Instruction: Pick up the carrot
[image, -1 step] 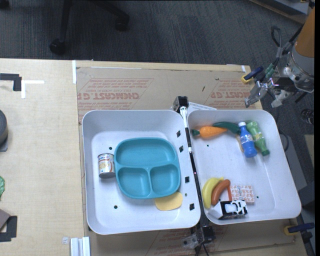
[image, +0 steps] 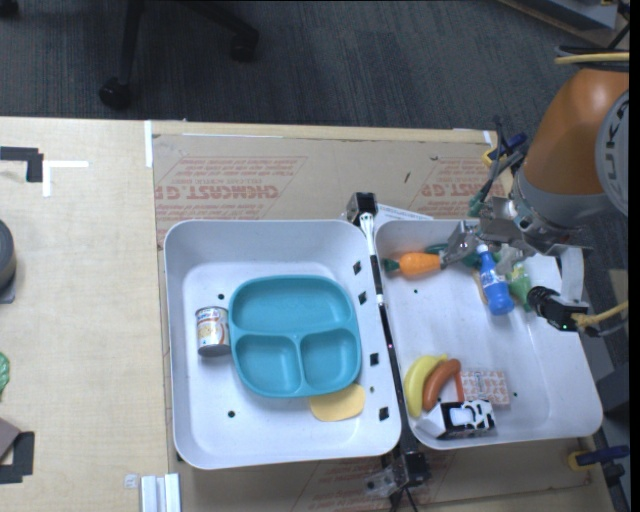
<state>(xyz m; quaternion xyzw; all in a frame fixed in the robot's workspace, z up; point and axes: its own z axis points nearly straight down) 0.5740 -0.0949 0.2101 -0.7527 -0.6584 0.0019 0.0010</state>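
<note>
The small orange carrot with a green top (image: 419, 264) lies near the far edge of the right white bin (image: 520, 420), with the metal two-finger gripper (image: 462, 246) just beside its green end, while the left white bin (image: 190, 400) holds a teal sectioned plastic tray (image: 296, 335).

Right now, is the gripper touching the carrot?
Cannot tell. In the camera view the gripper sits right at the leafy end of the carrot in the right bin; the slanted overhead angle shows neither clear contact nor a gap.
</note>
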